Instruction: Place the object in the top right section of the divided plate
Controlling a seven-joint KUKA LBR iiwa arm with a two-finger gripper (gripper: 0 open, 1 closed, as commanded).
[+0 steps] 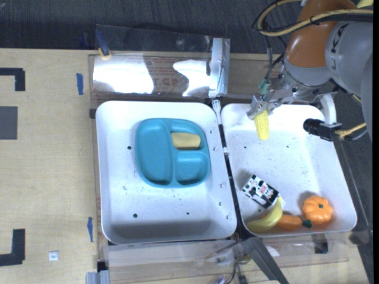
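Yellow corn cob point(262, 126) hangs pinched between the fingers of the gripper point(260, 107) over the far left corner of the right bin point(331, 170), well off to the right of the blue divided plate point(155, 152). That plate sits in the left bin point(118, 200) with a yellow sponge-looking block point(186, 140) in its top right section. Right of the plate, along the right bin's near edge, there's a black-and-white cow-print thing point(259, 190), a banana point(267, 217), a carrot point(289, 222) and a small pumpkin point(317, 210).
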